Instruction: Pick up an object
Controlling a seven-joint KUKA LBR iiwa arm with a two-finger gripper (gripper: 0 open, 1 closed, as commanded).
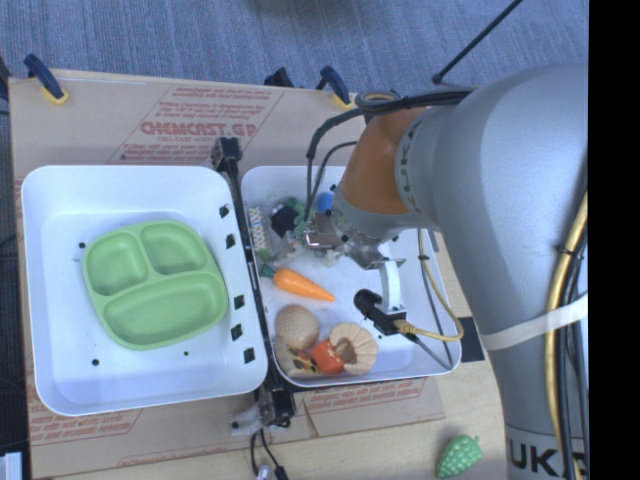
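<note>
My gripper [318, 234] is down in the upper part of the right bin [436, 366], under the orange band of the wrist. Just below it an orange toy carrot [303, 285] lies on the bin floor, a little apart from the gripper. A dark green item [288, 216] and a small blue one [323, 203] sit right beside the gripper on its upper left. Near the bin's front edge lie a tan rounded object [297, 324], a tan shell-like object [353, 347] and a small red piece [326, 358]. The arm hides the bin's far right part.
The left bin [40, 218] holds a green divided plate [155, 283]. A black divider with clips [240, 258] runs between the bins. A black part with a yellow cable [376, 312] hangs by the arm. A green bumpy toy [458, 455] lies outside on the bench.
</note>
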